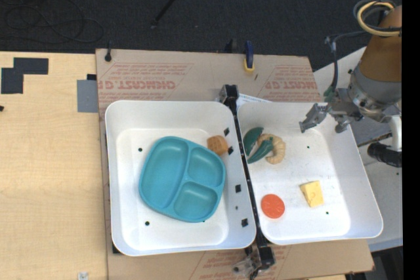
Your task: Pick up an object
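We count two white bins. Left bin [125, 141]: one teal three-compartment plate [182, 178], one small brown lump [217, 144] at its right edge. Right bin [357, 206]: one green-and-tan curved piece [264, 145], one orange disc [273, 206], one yellow block [312, 193]. End effector [326, 119] over its far right corner, fingers spread, gripping nothing.

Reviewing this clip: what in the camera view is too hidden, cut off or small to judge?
- Pincer: small and dark at the right bin's upper rim; grip state unreadable.
- Arm: cut off by the view's right side.
- Green item: partly overlapped by the tan piece; its shape is unclear.
- Brown lump: too small to identify.
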Controlling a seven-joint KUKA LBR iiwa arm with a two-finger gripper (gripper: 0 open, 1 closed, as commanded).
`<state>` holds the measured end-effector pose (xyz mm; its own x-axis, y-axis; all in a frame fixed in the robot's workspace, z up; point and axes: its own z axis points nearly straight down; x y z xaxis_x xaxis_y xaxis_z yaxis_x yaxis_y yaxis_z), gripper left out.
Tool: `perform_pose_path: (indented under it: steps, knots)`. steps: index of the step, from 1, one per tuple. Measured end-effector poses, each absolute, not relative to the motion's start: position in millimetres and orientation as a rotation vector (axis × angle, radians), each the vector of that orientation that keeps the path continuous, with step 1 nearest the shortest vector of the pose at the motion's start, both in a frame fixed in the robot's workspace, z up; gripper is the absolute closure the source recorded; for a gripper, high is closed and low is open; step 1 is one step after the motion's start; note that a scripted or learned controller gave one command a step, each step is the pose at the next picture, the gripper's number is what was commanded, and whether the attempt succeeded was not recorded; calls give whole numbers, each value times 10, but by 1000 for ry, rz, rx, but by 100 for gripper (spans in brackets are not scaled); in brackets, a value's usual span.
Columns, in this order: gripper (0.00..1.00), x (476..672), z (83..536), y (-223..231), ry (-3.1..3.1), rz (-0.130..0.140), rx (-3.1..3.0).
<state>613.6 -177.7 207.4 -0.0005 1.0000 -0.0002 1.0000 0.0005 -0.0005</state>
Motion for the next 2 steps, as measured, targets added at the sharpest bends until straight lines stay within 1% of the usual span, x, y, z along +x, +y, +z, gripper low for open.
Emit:
perform_pose_path:
  steps: [1,2]
  knots:
    - [0,4767,1742,-1417,-2208,11,-2212]
    - [0,4763,4037,-1989,-2232,-9,-2234]
